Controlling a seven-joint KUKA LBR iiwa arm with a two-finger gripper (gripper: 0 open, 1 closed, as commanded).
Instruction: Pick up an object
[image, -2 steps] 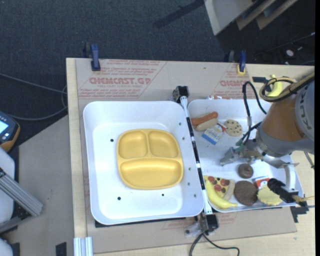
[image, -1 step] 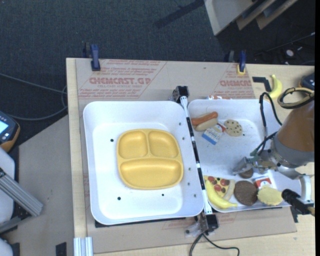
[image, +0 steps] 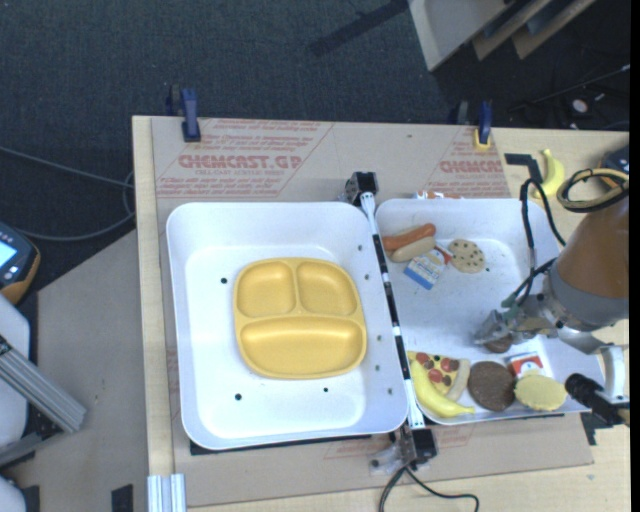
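We see the gripper (image: 497, 335) low in the right bin (image: 480, 212), above bare floor near that bin's right side, but its fingers are too small and blurred for us to tell how far apart they stand, or whether anything sits between them. The objects it could pick up lie around it in the same bin. Toward the near edge we find a brown round patty (image: 490, 385), a yellow cookie-like disc (image: 541, 392) beside it on the right, a small red-and-white packet (image: 526, 364) just above those two, and to the left a pizza slice (image: 444, 369) with a banana (image: 434, 396) lying against it. Toward the far edge we see a hot dog (image: 411, 241), a small blue, red and white packet (image: 427, 270) just below it, and a chocolate-chip cookie (image: 465, 256) to its right. The grey arm with its orange band (image: 598, 250) comes in over the right rim. The left bin (image: 190, 300) holds a yellow divided plate (image: 299, 318) with three compartments, lying flat near its middle. Both bins rest on a brown printed board (image: 240, 160) clamped at the far edge by two blue clamps (image: 186, 108).
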